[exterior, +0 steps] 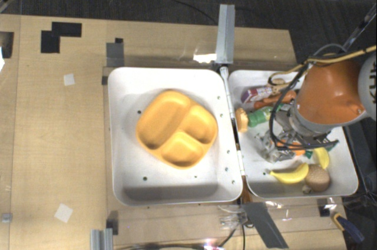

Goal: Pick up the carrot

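Note:
An orange-red strip that looks like the carrot (275,99) lies in the back of the right bin (353,181), mostly hidden under the arm. A green piece (257,119) sits just left of it; whether it belongs to the carrot is unclear. My gripper (281,145) hangs below the orange wrist band (330,92), low over the middle of the right bin, in front of the carrot. A small orange sliver (299,153) shows at the gripper's right side, too small to identify.
The right bin also holds a purple packet (259,92), a yellow-orange round piece (241,119) by the left wall, a banana (290,174), a brown kiwi (318,179) and a yellow piece (321,157). A yellow divided plate (177,128) lies in the left bin (123,184).

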You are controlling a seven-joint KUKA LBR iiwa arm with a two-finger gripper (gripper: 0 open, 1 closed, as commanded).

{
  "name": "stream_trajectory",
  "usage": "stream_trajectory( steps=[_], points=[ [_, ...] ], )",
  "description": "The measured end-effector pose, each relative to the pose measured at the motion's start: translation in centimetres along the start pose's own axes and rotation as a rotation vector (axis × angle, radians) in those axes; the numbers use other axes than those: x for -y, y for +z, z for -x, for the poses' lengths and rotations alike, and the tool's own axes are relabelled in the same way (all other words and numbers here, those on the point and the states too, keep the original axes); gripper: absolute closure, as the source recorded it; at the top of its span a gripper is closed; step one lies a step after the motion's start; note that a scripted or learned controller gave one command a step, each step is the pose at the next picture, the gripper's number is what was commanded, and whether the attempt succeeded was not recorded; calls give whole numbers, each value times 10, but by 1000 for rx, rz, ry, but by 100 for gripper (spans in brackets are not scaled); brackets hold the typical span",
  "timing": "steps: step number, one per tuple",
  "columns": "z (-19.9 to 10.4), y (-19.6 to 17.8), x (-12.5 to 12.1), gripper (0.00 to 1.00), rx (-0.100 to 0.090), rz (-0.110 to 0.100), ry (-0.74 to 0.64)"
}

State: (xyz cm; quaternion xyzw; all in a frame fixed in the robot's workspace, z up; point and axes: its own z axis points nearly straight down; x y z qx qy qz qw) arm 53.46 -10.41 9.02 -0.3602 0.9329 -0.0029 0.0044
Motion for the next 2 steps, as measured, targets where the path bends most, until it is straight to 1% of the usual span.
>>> stream_trajectory(
  steps=[1, 2],
  points=[
    [-13, -20, 0, 100, 1, 5, -314],
    [-13, -20, 0, 0, 1, 5, -313]
  ],
)
